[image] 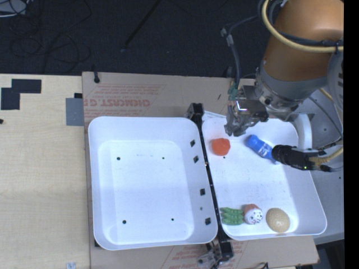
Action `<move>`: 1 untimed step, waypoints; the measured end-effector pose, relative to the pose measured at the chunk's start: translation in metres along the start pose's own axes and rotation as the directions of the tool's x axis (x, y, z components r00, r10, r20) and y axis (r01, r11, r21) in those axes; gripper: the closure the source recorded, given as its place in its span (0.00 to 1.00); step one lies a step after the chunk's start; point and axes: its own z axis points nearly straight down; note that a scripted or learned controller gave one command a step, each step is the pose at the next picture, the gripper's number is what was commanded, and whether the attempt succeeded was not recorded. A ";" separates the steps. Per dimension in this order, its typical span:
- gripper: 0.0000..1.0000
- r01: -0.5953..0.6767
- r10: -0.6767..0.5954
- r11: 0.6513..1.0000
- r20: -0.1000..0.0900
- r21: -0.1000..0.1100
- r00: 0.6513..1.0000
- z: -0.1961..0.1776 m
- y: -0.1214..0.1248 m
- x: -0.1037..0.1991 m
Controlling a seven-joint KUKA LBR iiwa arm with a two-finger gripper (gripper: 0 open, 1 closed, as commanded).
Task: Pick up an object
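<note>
We cannot tell the gripper (234, 129) state; descending here, it may miss the orange ball (220, 146) just beside it.

The arm enters from three o'clock, its broad orange band filling the one o'clock corner; below the band a grey wrist slopes down toward nine o'clock; the hand (236, 125) hangs from the wrist, dark and pointing downward at the seven o'clock side of it; cables loop around the arm's upper part.
</note>
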 end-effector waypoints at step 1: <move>1.00 0.001 -0.001 1.000 0.000 0.003 1.000 -0.009 0.000 -0.001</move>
